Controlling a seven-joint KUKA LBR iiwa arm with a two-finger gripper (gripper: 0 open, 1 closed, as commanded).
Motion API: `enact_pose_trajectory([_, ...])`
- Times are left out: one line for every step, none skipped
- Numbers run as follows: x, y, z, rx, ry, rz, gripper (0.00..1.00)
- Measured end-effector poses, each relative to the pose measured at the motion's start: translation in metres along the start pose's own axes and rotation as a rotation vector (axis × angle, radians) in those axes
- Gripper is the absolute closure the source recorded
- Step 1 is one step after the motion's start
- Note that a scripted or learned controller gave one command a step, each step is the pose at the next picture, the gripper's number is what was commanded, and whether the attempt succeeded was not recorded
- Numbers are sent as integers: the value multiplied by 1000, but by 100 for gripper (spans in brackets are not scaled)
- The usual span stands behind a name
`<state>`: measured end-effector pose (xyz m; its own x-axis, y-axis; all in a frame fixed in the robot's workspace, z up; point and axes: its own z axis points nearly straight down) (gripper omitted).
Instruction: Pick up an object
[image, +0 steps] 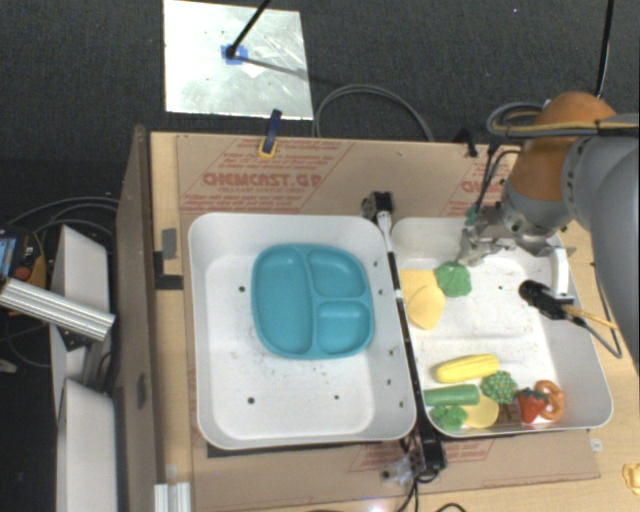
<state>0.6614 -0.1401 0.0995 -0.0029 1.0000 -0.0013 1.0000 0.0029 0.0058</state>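
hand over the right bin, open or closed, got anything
Hand: cannot be told; it sits low over the right bin, just above the green toy, with nothing visibly held.

Two white bins are seen side by side on the desk (300, 170). In the left bin (215, 300) a blue divided plate (312, 300) is laid flat. The gripper (478, 243) is lowered into the right bin (580, 360) at its far end, just beside a green piece (453, 279) and a yellow piece (423, 301). Near the front wall, a corn cob (466, 368), broccoli (498, 386), a green pod (450, 395) and a red piece (540, 402) are clustered.
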Motion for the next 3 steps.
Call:
enact_pose_trajectory([0,0,0,1,0,0,0])
enact_pose_trajectory([31,-14,16,7,2,-3,0])
enact_pose_trajectory([15,9,14,0,0,-3,0])
